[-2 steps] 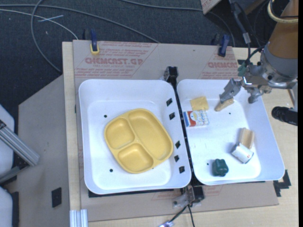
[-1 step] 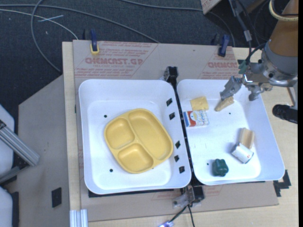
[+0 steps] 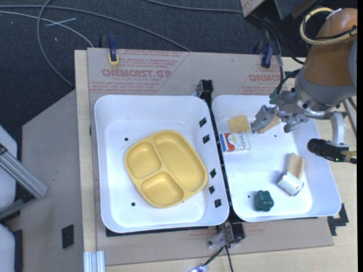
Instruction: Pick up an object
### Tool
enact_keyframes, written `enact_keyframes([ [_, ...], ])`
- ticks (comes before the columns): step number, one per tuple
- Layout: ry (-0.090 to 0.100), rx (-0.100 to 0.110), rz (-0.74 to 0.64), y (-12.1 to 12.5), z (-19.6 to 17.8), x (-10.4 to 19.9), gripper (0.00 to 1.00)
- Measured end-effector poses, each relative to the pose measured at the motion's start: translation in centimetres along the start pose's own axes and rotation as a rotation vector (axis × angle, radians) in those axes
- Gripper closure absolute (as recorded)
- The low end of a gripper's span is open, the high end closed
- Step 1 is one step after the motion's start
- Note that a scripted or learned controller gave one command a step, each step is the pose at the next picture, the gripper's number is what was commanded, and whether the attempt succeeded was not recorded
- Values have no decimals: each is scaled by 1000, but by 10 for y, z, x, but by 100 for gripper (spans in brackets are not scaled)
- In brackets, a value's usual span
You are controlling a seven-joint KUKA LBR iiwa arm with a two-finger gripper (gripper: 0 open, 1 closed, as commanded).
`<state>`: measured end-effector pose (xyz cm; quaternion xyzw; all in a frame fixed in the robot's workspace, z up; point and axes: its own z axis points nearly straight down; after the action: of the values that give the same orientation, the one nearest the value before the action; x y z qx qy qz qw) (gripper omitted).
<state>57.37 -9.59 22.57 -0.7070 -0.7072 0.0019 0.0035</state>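
the grey arm (image 3: 329,67), orange band above its wrist, reaches in from the right edge of the frame. its hand (image 3: 266,119) points down and leftward, held low with the wrist bent.

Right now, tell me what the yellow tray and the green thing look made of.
Yellow tray: most likely moulded plastic, smooth with a soft sheen, three rounded compartments formed in one piece. Green thing: dark and matte with a lumpy outline, possibly rubber or soft plastic; too small to tell for sure.
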Motion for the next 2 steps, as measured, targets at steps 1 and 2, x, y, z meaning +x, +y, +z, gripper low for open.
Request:
enact_keyframes([
  [1,0,1,1,-3,63,-3,0],
  [2,0,1,0,-6,126,1,0],
])
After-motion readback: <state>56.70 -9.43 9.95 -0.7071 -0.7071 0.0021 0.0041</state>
